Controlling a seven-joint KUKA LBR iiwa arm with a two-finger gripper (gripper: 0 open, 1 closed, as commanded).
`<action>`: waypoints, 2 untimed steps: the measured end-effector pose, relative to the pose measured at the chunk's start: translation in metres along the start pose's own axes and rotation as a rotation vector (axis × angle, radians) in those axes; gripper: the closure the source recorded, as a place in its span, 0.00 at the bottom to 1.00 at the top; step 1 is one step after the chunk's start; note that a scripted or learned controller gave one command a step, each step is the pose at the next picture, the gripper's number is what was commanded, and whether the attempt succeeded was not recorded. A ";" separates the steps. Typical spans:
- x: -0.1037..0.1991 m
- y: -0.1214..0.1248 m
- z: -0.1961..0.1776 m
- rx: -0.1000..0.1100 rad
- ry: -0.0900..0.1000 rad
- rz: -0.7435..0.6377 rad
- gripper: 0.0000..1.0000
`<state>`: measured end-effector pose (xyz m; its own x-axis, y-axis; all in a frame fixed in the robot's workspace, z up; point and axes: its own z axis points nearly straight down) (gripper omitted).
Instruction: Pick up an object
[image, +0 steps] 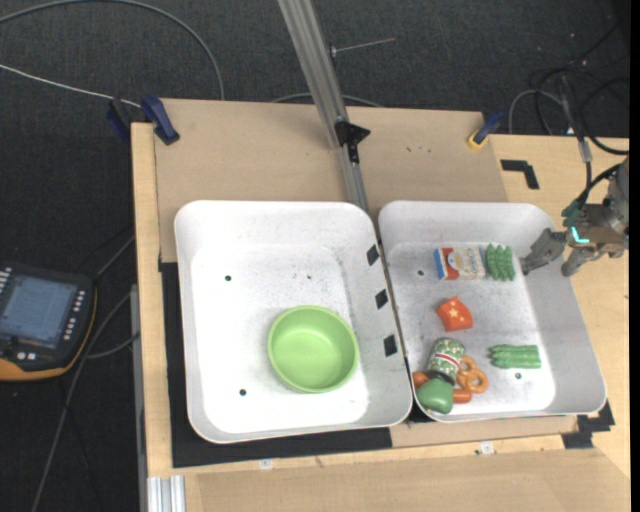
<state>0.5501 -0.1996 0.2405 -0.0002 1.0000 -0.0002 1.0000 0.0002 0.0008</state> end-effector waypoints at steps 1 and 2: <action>0.000 0.000 0.000 0.000 0.000 0.000 0.00; 0.008 -0.006 0.056 0.005 0.001 0.000 0.00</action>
<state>0.5442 -0.1913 0.1843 -0.0006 1.0000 0.0012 1.0000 0.0006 -0.0040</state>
